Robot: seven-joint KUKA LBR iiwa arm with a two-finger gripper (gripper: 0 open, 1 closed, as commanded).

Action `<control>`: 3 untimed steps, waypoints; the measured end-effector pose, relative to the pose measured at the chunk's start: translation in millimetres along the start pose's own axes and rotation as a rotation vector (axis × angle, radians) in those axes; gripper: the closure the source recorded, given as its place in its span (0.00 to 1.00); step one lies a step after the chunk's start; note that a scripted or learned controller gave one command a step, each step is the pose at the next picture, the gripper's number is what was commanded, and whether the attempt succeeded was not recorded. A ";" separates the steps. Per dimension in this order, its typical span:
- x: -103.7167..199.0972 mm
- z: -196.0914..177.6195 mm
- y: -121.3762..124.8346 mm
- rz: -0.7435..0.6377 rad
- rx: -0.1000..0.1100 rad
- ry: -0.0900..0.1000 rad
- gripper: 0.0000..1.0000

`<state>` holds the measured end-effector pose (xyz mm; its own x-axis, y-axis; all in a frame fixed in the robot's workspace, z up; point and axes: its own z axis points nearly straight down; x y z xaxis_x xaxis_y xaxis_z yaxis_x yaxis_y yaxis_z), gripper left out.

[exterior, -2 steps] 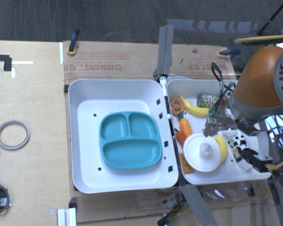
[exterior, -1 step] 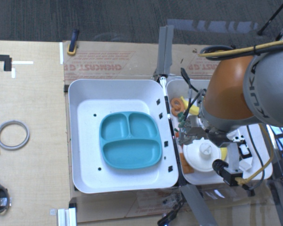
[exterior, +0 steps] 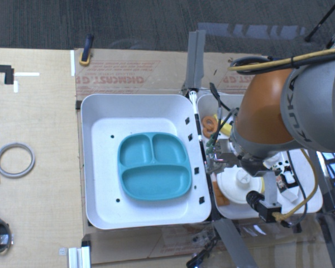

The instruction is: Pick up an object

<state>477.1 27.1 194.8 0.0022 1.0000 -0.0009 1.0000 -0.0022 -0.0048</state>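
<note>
- Orange-banded arm [exterior: 268, 113] looms nearest the lens, covering much of the right bin [exterior: 312, 202]; I cannot tell the gripper's state.
- Candidate objects beneath it: a white round item [exterior: 234, 184], plus orange [exterior: 210, 123] and yellow [exterior: 227, 129] pieces.
- Descend centred on 1 item, clear of the bin wall.
- Left bin [exterior: 95, 166] holds a teal 3-compartment plate [exterior: 154, 165].
- "KUKA" reads on the arm.

Robotics lab: KUKA arm [exterior: 301, 105], bins [exterior: 95, 166], tape roll [exterior: 14, 159].

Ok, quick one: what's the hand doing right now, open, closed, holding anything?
Hand: cannot be told. It is low in the right bin, with the arm's orange band covering most of it.
</note>
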 end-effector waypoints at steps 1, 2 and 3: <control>8.9 4.7 -0.2 0.000 0.001 0.000 1.00; 22.8 4.2 -0.2 -0.002 0.000 0.000 1.00; 34.0 3.9 -0.2 -0.002 -0.001 0.000 1.00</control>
<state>476.9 61.1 190.9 0.0001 1.0000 -0.0007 1.0000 -0.0001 -0.0037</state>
